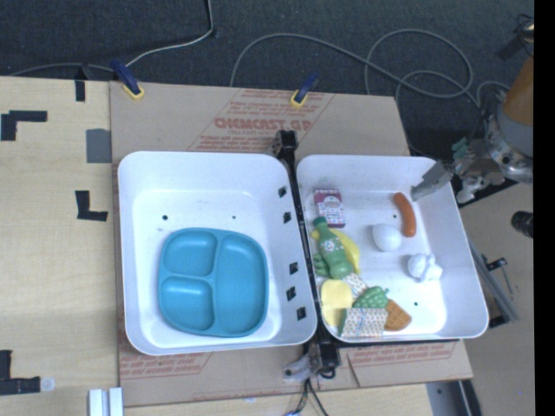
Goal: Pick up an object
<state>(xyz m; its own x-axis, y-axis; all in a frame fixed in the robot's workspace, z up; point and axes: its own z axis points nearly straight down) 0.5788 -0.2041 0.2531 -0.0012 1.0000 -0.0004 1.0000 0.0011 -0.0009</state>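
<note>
I see the tool [434,180] at the right bin's [451,323] upper right rim — whether it grips, I cannot tell. Just lower left lies the sausage [404,213] — untouched.

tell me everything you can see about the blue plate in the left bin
The blue divided plate is a rounded-square dish, plastic by its look, light blue with a smooth matte sheen. Raised ridges split it into three compartments: two smaller ones on the left, one larger on the right. It lies flat and upright on the floor of the left bin, toward its near side. Nothing rests on it.
</note>
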